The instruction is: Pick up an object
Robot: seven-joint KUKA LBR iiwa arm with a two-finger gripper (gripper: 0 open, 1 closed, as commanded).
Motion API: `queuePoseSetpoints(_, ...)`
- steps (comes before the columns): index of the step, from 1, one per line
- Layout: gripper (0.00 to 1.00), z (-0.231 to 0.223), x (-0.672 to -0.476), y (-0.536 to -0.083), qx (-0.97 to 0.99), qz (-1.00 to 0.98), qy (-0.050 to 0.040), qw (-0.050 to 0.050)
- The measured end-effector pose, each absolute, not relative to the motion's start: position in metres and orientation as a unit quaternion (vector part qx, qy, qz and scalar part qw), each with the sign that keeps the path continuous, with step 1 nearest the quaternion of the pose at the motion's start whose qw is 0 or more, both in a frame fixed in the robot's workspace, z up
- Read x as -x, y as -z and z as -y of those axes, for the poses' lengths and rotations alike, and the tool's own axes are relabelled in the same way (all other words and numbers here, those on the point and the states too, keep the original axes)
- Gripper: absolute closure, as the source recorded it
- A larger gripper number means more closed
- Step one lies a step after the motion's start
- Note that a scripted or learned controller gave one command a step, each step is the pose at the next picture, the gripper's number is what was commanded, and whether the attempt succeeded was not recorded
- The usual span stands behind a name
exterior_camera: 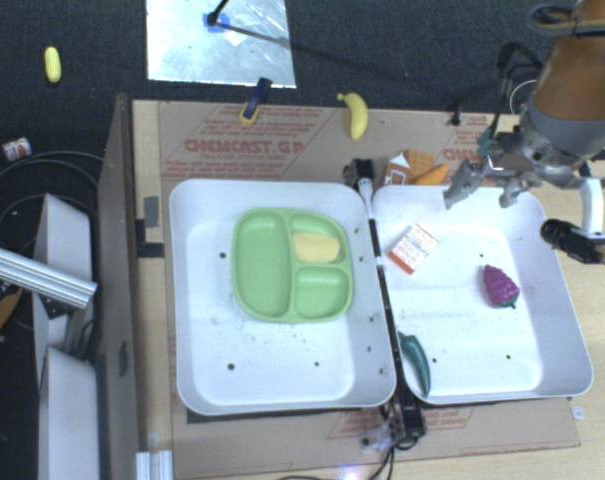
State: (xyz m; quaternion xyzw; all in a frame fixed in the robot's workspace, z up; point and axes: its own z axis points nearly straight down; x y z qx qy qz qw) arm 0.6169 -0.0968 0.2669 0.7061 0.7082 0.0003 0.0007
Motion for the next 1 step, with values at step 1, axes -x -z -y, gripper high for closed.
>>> queuePoseSetpoints(1, 0.0, 0.1936, -0.6116, -0.1614, -0.709, -0.705, 0.0028, -0.001)
